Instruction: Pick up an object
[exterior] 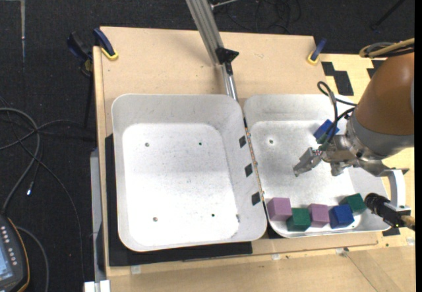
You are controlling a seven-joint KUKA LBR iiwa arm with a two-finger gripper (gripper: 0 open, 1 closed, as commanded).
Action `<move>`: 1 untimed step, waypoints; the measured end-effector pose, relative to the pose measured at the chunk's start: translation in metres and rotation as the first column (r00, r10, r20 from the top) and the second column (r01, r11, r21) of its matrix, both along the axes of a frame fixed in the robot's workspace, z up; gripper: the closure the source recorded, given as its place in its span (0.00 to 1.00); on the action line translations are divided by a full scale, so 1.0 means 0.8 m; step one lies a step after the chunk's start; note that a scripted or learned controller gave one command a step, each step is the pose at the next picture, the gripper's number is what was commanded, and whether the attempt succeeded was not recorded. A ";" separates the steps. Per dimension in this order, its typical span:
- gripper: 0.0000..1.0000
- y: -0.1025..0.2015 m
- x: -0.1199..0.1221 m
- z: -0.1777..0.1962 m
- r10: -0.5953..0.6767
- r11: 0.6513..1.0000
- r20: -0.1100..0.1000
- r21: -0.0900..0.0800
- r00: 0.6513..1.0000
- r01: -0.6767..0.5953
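My gripper [304, 164] hangs over the middle of the right bin [277, 109], pointing down and to the left, with bare bin floor beneath it. Nothing shows at its tip. Several small blocks lie in a row along the right bin's near edge: a purple block [279, 207], a green block [300, 219], a second purple block [320, 213], a blue block [341, 216] and another green block [355, 203]. The gripper stands well above and apart from this row, nearest to the purple and green blocks.
The left bin [132, 113] lies beside the right one, and their rims meet at the centre. A slanted metal pole [201, 10] comes down to the bins' far edge. Clamps [105, 47] sit at the bench's back corners.
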State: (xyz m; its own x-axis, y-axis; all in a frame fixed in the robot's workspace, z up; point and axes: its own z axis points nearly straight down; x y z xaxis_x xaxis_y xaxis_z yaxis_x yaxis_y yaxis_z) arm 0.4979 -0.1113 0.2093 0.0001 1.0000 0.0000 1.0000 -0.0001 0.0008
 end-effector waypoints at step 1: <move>0.00 -0.053 0.032 -0.141 -0.002 1.000 -0.007 0.000 1.000 0.002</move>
State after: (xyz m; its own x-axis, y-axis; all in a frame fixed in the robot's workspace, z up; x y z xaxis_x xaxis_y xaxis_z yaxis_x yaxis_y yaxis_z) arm 0.5238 -0.1536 0.0967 0.0025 1.0000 0.0000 1.0000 -0.0025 -0.0065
